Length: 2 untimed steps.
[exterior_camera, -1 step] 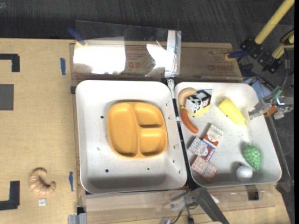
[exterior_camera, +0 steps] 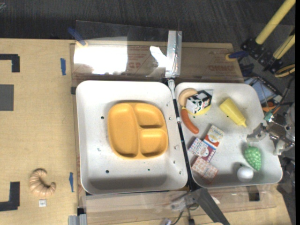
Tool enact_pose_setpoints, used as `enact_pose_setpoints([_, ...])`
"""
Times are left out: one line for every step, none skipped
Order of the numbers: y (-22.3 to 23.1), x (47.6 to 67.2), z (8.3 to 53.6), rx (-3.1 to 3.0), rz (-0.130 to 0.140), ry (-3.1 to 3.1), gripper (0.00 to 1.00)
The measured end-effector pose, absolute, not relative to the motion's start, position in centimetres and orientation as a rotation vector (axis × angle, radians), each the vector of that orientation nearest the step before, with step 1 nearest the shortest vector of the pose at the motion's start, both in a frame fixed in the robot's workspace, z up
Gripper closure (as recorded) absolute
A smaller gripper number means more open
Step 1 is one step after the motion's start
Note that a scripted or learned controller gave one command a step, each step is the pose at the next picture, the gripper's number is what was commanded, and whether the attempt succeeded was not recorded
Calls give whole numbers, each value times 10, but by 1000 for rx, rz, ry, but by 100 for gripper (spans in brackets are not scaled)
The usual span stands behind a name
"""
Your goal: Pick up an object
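The right bin (exterior_camera: 243, 90) holds several small items. A yellow bottle (exterior_camera: 233, 111) lies near the back, with a black, white and yellow carton (exterior_camera: 201, 102) and a tan bun (exterior_camera: 186, 95) to its left. An orange sausage (exterior_camera: 190, 122) lies by the divider. Three printed packets (exterior_camera: 205, 149) lie in the middle. A green bumpy piece (exterior_camera: 253, 158) and a white ball (exterior_camera: 244, 173) sit at the front right. My gripper (exterior_camera: 272, 134) hangs at the bin's right rim, just above and right of the green piece, with nothing visibly in it.
In the left bin (exterior_camera: 89, 107) lies a yellow divided plate (exterior_camera: 138, 128). A tan croissant-shaped toy (exterior_camera: 42, 182) rests on the bench at the front left. A clear panel (exterior_camera: 122, 55) stands behind the bins. Yellow poles and cables (exterior_camera: 276, 18) crowd the back right.
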State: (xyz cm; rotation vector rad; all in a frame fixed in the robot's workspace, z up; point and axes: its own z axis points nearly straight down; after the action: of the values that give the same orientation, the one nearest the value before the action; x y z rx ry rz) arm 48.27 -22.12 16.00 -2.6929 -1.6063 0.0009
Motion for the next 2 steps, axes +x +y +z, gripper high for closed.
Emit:
enact_pose_setpoints([-198, 547, 146, -2728, 1, -1554, 0])
enact_pose_setpoints([-162, 479, 107, -2942, 3, -1098, 0])
